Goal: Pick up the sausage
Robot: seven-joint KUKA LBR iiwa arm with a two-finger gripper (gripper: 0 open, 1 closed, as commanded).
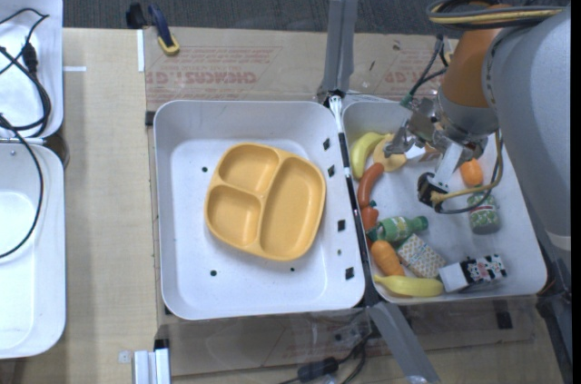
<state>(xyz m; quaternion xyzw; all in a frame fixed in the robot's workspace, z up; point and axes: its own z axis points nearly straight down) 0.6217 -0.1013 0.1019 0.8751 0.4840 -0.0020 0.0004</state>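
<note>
A single fixed camera sits above the worktop (100,192) and looks down at a slant, far enough back to take in both white bins whole. The left bin (172,219) lies at mid-frame, the right bin (525,237) toward the right edge. The arm (536,101) enters from the right, large and close to the lens.
</note>
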